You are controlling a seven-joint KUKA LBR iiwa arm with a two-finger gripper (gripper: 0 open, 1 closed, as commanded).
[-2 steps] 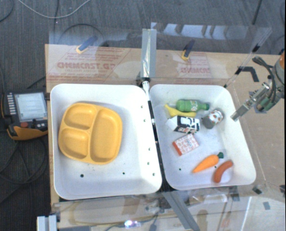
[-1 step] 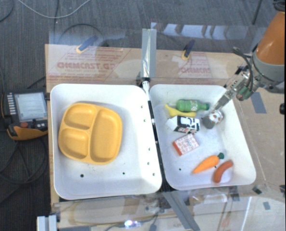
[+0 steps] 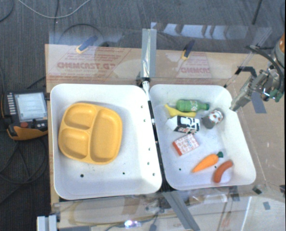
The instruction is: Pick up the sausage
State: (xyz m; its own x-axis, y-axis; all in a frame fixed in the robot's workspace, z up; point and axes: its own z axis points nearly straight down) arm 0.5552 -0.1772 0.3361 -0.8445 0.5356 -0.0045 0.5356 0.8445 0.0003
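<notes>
The sausage (image 3: pixel 222 171), short and reddish-brown, lies in the front right corner of the right bin (image 3: pixel 239 177), just right of a carrot (image 3: pixel 206 162). My gripper (image 3: pixel 247 107) hovers over the bin's far right rim, well behind the sausage. Its two fingers stand apart and open with nothing between them.
The right bin also holds a green bottle (image 3: pixel 192 105), a banana (image 3: pixel 175 111), a black-and-white carton (image 3: pixel 187 124), a grey-and-white toy (image 3: pixel 212 118) and a red box (image 3: pixel 186 144). A yellow divided plate (image 3: pixel 90 132) sits in the left bin (image 3: pixel 133 177).
</notes>
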